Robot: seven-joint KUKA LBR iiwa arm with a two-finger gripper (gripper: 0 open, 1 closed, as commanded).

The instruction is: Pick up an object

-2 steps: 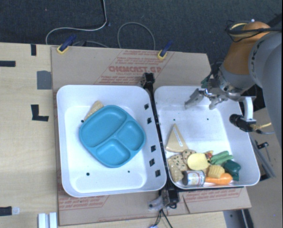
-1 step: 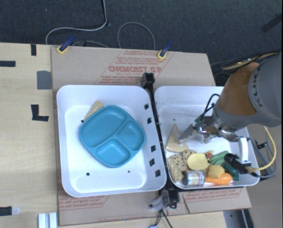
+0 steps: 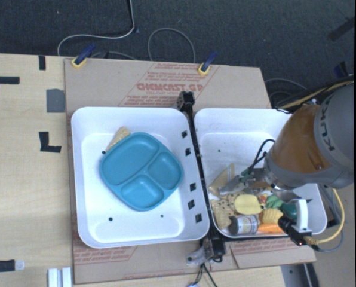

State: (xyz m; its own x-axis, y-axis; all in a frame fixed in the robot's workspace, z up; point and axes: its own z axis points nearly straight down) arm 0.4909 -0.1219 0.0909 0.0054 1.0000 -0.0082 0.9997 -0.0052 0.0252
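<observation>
looking down on the bench, we see two shallow white bins side by side on a sheet of cardboard (image 3: 166, 85). the left bin (image 3: 85, 160) holds a blue divided plate (image 3: 142, 170) lying flat near its middle, with a tan piece (image 3: 119, 137) poking out from under the plate's far left edge.

the right bin (image 3: 238, 124) carries a cluster of small objects crowded toward its near edge. among them we make out a pale yellow rounded piece (image 3: 247, 204), a small can (image 3: 244, 225) lying on its side near the near edge, an orange piece (image 3: 270, 227) just beside the can, a green piece (image 3: 274, 202) and a tan perforated piece (image 3: 221, 208) toward the divider between the bins.

the grey arm (image 3: 321, 148) with its orange band reaches in from the right and hangs over the right bin. the gripper (image 3: 249, 181) sits low over the far side of the cluster, just above the yellow piece. whether it is spread or pressed together we cannot tell, and we see no object held in it.

a black clip (image 3: 185, 100) sits at the far edge where the bins meet.
</observation>
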